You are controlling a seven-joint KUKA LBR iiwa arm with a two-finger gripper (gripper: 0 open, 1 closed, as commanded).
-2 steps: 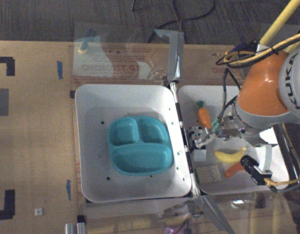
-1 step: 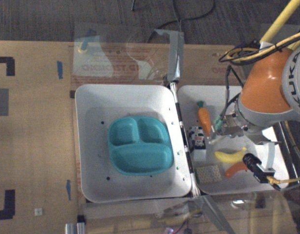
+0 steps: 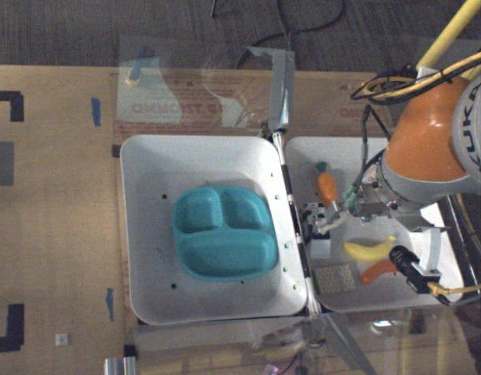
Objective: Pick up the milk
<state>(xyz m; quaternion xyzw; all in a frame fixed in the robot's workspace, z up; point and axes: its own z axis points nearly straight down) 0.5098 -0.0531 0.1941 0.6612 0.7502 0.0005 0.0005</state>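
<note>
In the right bin (image 3: 334,297) your gripper (image 3: 318,219) sits low by the left wall, near the carrot (image 3: 327,187); can't tell its grip state.

The grey arm (image 3: 440,158) comes in from the right side of the camera view, its broad orange band (image 3: 428,127) above the wrist. The wrist points down and toward the left. The gripper (image 3: 322,219) sits low at the arm's left end, small and dark; its parts there are too blurred to read.
</note>
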